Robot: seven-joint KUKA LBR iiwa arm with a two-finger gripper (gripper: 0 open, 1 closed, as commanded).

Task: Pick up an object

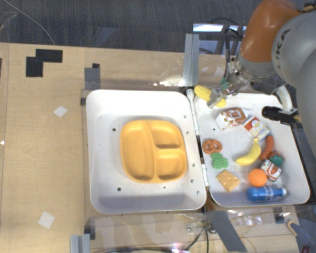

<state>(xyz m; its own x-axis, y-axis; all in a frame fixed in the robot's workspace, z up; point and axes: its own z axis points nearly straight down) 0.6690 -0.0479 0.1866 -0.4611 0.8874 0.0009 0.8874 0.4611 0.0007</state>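
Metal hand (221,95) hangs over the twelve-o'clock edge of the right bin (300,188), near the divider between the bins; its grip on anything cannot be told from this slanted view. Just at its nine o'clock a yellow lemon-like toy (202,93) sits on the rim corner, touching or nearly touching the hand. A closing try here could go wrong, I judge: the toy is round and perched on the rim, so it may squirt out onto the worktop (37,157) or roll into either bin. Farther out, the right bin holds a small red-and-white carton (231,118), a snack packet (255,127), a pretzel (211,145), a green leafy piece (219,161), a banana (249,154), a cracker (228,180), an orange (257,177), a sausage (269,145), a small red-and-white can (272,169) and a blue bottle (265,194) lying flat at six o'clock. The left bin (102,194) carries a yellow divided tray (153,149), compartments bare.
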